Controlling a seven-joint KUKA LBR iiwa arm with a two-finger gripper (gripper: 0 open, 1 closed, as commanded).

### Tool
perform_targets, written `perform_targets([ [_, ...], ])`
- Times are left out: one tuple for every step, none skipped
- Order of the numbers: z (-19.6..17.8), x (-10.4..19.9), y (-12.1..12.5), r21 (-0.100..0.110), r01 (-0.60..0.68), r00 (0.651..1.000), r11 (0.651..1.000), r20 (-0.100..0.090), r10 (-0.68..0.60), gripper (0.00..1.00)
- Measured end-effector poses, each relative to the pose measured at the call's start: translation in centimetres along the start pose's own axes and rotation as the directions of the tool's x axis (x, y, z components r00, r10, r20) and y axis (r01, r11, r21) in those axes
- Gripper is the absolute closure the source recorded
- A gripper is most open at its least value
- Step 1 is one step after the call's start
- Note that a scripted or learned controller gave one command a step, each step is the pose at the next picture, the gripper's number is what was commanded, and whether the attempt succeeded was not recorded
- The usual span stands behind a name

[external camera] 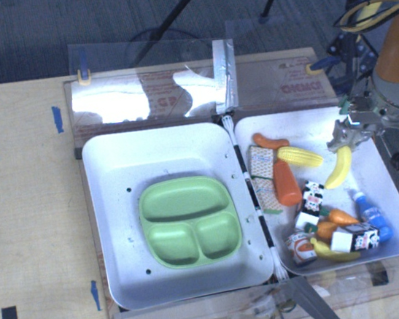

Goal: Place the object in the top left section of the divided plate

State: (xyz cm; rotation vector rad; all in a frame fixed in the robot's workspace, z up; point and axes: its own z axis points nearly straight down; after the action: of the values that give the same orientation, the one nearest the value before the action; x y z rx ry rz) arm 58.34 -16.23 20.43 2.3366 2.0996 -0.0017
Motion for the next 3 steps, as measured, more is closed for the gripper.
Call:
perform_targets([
  [11.0, -0.3, -2.8, 0.001, -0.016, 1.0, 1.0, -0.001, 0.016, 1.0],
  [11.7, 4.6, -8.5, -0.007, 0.178, 0.984, 0.984, 0.0, -0.178, 1.0],
  [2.0, 11.2, -9.3, 0.0, 0.172, 0.985, 0.985, -0.001, -0.172, 1.0],
])
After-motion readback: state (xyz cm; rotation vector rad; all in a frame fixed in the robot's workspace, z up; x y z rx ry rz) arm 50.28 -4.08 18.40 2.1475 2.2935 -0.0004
